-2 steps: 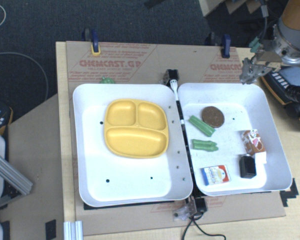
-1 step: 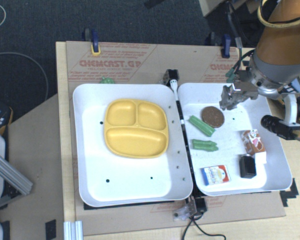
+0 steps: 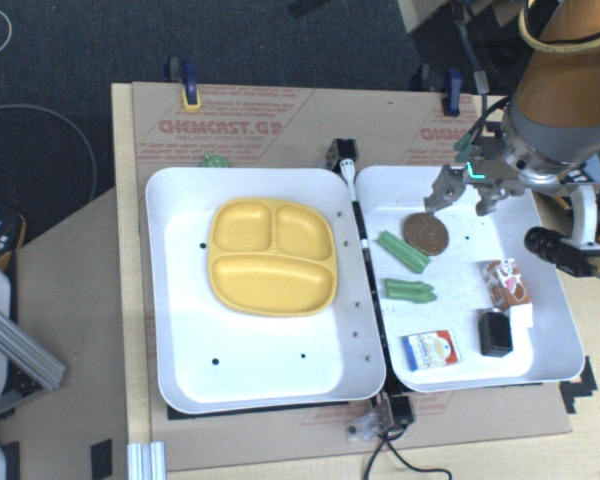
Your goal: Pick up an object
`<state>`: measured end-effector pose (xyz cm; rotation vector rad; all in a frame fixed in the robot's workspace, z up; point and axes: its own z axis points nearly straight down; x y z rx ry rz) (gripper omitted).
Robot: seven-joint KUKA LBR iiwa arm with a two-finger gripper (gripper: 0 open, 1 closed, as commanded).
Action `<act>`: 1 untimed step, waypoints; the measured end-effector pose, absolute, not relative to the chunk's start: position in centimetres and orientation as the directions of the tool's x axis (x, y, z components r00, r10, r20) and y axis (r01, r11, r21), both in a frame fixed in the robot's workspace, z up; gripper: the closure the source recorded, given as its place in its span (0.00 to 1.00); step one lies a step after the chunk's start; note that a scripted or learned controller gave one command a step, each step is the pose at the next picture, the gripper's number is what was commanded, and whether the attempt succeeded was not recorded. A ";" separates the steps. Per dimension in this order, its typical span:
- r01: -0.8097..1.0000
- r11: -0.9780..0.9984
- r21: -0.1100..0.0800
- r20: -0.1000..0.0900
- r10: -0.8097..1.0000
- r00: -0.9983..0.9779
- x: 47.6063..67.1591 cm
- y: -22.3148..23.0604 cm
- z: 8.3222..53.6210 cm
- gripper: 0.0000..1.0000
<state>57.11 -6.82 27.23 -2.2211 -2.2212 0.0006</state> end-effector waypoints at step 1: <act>1.000 0.009 0.004 0.002 1.000 -0.009 53.0 2.2 32.9 0.00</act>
